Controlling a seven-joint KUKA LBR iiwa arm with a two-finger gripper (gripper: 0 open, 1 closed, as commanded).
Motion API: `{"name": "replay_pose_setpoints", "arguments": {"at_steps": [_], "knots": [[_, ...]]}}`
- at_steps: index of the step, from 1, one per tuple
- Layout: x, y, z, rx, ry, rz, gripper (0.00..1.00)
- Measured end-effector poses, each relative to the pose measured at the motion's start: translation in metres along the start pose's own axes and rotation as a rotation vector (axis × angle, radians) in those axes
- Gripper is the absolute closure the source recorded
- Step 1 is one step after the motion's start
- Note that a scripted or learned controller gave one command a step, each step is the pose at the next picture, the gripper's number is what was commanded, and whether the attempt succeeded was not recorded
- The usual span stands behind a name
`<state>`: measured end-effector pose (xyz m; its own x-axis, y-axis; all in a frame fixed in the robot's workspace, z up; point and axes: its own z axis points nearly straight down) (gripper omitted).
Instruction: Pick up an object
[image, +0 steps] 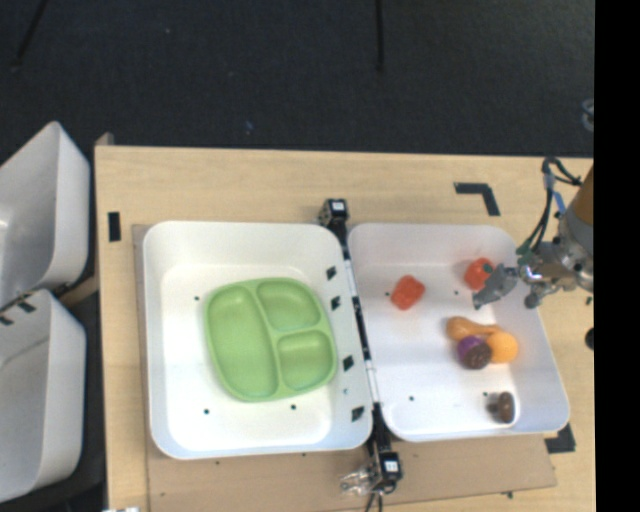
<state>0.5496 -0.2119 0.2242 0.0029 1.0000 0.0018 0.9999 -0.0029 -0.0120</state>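
Look to the right bin (440, 400), where your end effector (512, 283) sits over the upper right corner, reaching in from the right edge of the tabletop (250, 180). Its two fingers stand spread with open space between them, and nothing lies in that gap.

The closest candidate is the small red-orange object (479, 270), touching or just beside the left fingertip, on its upper left. I judge this the thing to go for: a slight shift left and up would centre it between the fingers. It looks roundish, so no long axis matters much for the grasp.

Count five loose objects in that bin: the red-orange one by the fingers; one orange-red piece (406, 292) further left, near the bin's middle; a cluster below the end effector made of an orange-yellow elongated item (490, 340), its long axis running roughly left to right, with a purple round piece (472, 352) touching it; and one small brown object (501, 406) near the lower right corner.

The left bin (170, 300) carries one green divided plate (270, 338) with three compartments.
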Motion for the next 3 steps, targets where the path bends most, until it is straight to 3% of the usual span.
{"name": "replay_pose_setpoints", "arguments": {"at_steps": [1, 3], "knots": [[0.001, 0.003, -0.008, -0.013, -0.003, -0.004, 0.0], [-0.001, 0.004, 0.108, -0.013, -0.004, 0.0, 0.0]]}}
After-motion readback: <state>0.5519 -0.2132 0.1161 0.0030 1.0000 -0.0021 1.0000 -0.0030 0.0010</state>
